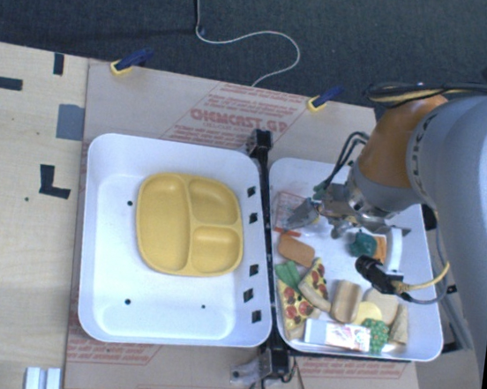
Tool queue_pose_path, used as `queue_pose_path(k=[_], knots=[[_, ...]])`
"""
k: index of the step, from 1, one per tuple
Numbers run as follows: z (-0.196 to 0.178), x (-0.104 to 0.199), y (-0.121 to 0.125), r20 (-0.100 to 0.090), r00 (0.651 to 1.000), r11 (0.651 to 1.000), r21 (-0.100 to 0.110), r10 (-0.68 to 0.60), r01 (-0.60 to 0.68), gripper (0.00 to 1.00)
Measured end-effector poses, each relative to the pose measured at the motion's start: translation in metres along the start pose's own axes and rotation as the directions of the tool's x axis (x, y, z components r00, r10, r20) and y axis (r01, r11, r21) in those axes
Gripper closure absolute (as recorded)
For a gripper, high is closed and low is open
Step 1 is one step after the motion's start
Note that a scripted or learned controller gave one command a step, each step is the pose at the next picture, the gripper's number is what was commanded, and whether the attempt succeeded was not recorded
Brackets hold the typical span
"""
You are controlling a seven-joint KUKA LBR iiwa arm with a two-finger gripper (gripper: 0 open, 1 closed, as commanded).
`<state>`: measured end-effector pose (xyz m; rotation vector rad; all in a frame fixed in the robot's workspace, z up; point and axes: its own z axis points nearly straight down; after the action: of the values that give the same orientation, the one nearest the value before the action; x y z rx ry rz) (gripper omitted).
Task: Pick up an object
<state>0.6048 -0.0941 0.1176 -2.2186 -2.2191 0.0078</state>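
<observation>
Overhead, the gripper hangs low in the right bin, near its upper left corner; whether it is open or closed cannot be told. Just below it lies an orange hot-dog-like toy, then a pizza slice and a white packet with red print too small to read. A teal piece sits just to its right. Well left, the other bin holds a yellow divided plate. Red lettering on the cardboard behind reads roughly "CHEMCAST".
</observation>
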Motion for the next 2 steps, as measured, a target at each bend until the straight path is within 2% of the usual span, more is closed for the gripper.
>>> queue_pose_path(k=[1,2], knots=[[0.035,-0.001,-0.013,0.0,1.0,1.0,-0.003,0.0,0.0,0.0],[0.033,-0.005,-0.049,0.0,1.0,1.0,-0.005,0.001,-0.001,0.0]])
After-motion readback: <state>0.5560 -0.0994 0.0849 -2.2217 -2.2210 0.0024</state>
